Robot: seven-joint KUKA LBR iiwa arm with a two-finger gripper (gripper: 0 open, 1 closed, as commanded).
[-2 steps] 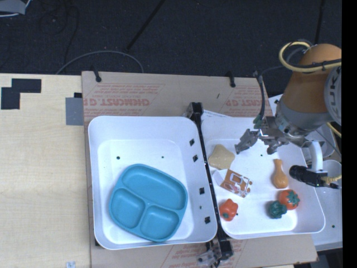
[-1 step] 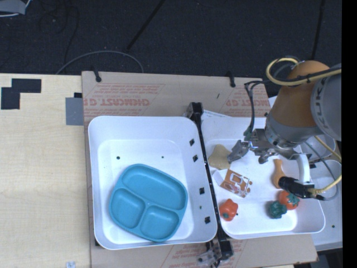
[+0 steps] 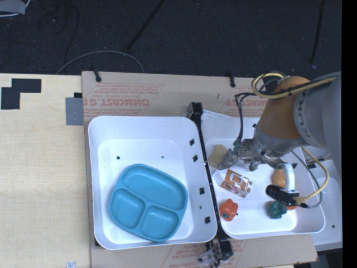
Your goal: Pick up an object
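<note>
Pincer (image 3: 233, 156): low in right bin (image 3: 312, 228), over tan item (image 3: 218, 151), apparently positioned for grasping; finger state indeterminable. Left bin (image 3: 106, 133): blue divided plate (image 3: 148, 202), unengaged.

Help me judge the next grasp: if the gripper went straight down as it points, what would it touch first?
Probably the tan object at the fingertips of the gripper, or the right bin floor beside it; depth is unclear.

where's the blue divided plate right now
The blue divided plate lies in the left bin, toward its near edge, across the central divider from the red-orange object in the right bin.
</note>
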